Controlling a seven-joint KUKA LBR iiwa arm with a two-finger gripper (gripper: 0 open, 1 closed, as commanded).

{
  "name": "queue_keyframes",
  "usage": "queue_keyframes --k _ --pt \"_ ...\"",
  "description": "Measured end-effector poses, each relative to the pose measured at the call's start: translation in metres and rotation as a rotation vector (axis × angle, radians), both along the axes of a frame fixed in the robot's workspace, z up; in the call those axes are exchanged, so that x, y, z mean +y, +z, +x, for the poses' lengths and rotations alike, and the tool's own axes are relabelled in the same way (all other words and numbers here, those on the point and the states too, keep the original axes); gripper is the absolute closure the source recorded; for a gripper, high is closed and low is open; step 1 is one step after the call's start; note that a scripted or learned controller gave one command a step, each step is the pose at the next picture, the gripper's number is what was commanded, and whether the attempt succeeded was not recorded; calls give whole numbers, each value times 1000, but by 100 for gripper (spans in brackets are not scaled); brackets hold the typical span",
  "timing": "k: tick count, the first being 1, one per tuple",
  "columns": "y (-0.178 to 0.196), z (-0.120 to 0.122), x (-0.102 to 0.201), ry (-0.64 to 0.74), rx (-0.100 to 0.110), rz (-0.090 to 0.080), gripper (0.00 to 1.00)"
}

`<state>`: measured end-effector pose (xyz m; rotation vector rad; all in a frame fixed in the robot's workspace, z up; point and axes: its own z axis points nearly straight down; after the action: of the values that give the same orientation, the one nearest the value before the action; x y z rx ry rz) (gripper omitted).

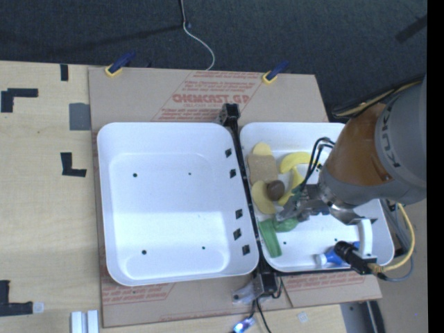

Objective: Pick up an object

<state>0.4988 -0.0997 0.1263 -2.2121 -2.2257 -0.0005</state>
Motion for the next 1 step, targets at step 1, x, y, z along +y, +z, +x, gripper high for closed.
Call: queue_keyframes --k 1 --pt "27 101 -15 -2 -11 -6 100"
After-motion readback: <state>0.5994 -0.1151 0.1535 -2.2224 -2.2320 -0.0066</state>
